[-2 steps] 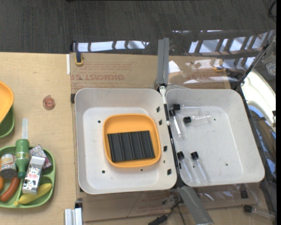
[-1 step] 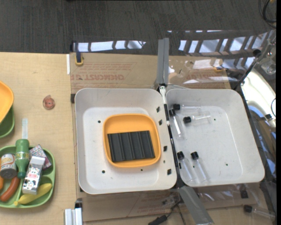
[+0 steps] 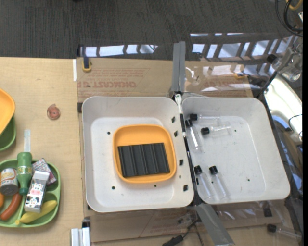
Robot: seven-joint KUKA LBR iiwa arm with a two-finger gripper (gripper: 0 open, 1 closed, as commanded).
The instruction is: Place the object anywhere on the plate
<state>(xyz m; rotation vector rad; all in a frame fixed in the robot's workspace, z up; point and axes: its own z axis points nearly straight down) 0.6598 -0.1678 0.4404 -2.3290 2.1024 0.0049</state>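
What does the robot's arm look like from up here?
Little of it can be seen. At the right edge a smooth, rounded, pale grey-white shell, apparently part of the arm, curves in. Yellow and black cables loop in the top corner. Anything finer, such as markings, is too blurred to tell.

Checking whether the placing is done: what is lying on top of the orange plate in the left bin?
A dark ribbed rectangular block lies flat on the orange plate, covering most of its middle. The plate's rim shows all around; the part of the plate under the block is hidden.
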